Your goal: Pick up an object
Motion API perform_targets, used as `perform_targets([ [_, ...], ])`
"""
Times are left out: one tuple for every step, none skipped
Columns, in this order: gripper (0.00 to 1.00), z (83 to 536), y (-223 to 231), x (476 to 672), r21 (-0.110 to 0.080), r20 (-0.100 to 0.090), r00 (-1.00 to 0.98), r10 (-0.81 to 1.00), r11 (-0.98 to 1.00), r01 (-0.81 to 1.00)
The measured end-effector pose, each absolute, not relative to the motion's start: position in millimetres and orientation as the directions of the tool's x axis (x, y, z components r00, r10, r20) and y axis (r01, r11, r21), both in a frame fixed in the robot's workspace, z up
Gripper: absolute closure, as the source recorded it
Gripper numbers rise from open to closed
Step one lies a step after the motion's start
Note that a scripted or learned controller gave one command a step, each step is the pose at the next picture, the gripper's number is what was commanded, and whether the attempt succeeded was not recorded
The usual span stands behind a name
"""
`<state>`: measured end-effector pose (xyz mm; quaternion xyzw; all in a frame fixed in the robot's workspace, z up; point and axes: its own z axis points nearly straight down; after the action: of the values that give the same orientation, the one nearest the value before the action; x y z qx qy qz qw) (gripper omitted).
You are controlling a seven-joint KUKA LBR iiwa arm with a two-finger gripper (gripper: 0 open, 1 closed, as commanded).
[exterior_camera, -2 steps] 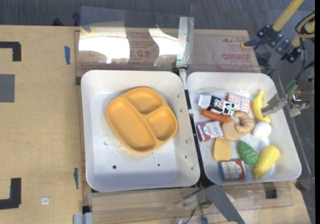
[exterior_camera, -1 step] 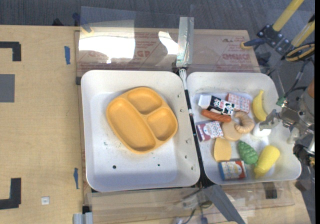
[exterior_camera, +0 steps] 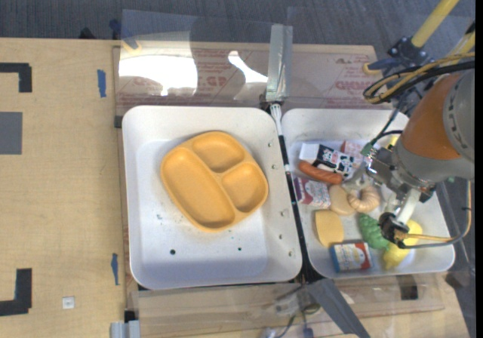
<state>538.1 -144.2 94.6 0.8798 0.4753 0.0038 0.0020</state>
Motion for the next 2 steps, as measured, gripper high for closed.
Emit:
perform_targets([
  [0.0, 95.5, -145.4, 538.4, 0.009, 0.005, 0.55, 0.835, -0.55, 0.835],
  [1.0, 106.3, -144.1, 540.4, 0.013, 0.009, 0.549, 0.836, -0.549, 0.836],
])
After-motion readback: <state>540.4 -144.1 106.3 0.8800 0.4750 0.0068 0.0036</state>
